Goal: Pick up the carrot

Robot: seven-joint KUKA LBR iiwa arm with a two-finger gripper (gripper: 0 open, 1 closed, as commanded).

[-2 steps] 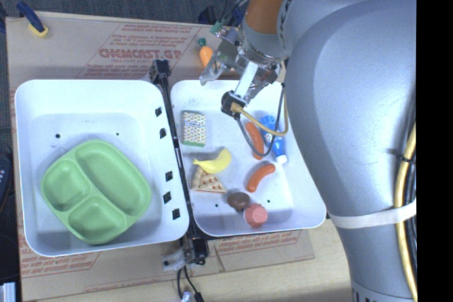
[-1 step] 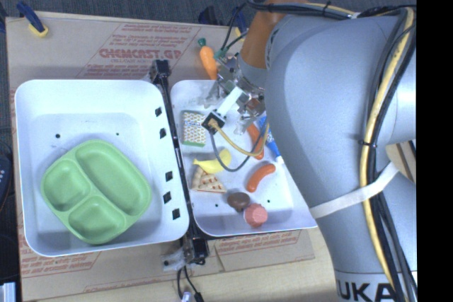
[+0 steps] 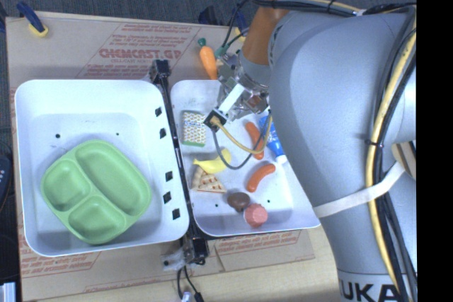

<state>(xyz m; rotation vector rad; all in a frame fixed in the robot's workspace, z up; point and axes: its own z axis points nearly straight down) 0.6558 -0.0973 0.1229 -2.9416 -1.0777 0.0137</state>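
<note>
Presently the carrot (image 3: 208, 61) lies on the bench (image 3: 92, 46), just outside the right bin (image 3: 297, 212). The pincer (image 3: 237, 92) hovers near it. Whether spread or pressed together, I cannot tell.

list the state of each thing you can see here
carrot: lying on the bench outside the bins, not gripped
green plate: flat in the left bin
right bin: holds toy food
sausage: lying loose
gripper: over the right bin

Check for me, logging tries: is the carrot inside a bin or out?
Out. The carrot lies on the cardboard just beyond the right bin's far rim.
</note>
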